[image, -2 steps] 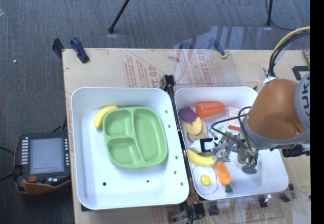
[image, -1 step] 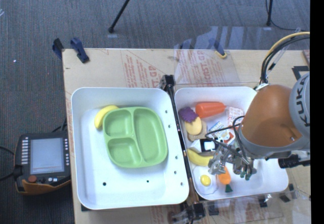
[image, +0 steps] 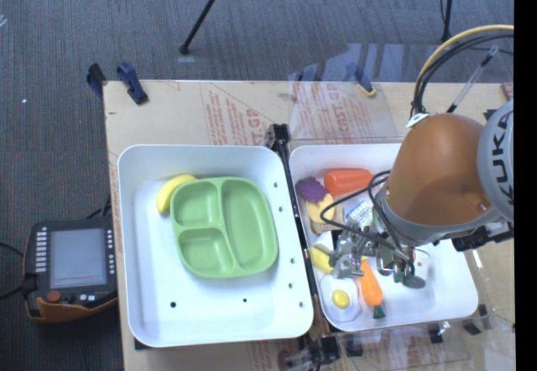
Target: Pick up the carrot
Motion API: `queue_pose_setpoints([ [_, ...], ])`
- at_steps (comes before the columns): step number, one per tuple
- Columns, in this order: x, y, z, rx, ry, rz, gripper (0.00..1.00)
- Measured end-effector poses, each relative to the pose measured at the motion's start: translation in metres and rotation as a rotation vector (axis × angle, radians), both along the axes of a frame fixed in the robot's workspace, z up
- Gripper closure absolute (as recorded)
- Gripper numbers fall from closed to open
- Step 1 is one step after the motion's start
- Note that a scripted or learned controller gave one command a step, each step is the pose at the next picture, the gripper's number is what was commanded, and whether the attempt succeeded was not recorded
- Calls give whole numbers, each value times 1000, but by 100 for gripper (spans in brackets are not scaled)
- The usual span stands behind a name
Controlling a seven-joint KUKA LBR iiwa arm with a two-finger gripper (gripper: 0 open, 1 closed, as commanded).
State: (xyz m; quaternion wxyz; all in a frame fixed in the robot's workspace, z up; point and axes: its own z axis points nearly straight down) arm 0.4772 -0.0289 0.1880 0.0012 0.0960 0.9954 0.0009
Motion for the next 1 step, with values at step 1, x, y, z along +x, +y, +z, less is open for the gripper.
queue_pose_setpoints([
  [1,0,37,2,0,2,-95,100],
])
